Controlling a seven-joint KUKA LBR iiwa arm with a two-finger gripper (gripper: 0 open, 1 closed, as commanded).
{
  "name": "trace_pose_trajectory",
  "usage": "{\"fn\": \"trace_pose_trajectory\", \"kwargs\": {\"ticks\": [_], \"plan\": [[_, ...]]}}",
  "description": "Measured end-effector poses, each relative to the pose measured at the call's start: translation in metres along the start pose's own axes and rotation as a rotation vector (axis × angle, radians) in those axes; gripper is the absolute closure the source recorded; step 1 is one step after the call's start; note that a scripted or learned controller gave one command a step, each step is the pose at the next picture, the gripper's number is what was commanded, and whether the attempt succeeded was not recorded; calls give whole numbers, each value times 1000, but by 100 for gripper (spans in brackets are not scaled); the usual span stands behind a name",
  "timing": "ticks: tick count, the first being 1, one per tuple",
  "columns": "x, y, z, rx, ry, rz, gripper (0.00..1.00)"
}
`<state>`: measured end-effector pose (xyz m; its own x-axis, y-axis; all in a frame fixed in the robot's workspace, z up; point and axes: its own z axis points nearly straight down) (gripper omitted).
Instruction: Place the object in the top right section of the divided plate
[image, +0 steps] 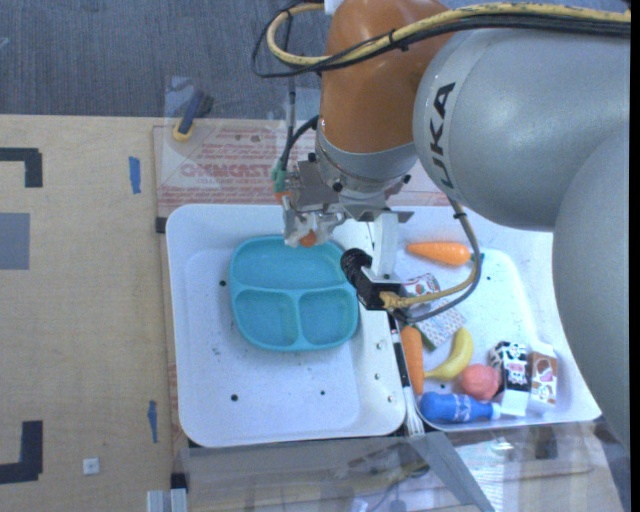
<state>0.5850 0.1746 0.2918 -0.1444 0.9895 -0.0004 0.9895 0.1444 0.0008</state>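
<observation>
A blue divided plate (293, 292) lies in the left bin (200, 400), with one wide section at the far side and two smaller ones at the near side. My gripper (303, 236) hangs over the plate's far right rim, fingers pointing down. A small orange object (311, 240) shows between the fingertips, just above the rim. The arm's grey and orange body hides the space behind it.
The right bin (560, 410) holds a carrot (438, 252), a second carrot (412, 358), a banana (452, 356), a red ball (480, 381), a blue bottle (455, 408) and small cartons (528, 372). A yellow-handled tool (188, 117) lies behind the bins.
</observation>
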Motion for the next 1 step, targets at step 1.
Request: {"fn": "trace_pose_trajectory", "kwargs": {"ticks": [1], "plan": [[22, -32, -62, 0, 0, 119, 100]]}}
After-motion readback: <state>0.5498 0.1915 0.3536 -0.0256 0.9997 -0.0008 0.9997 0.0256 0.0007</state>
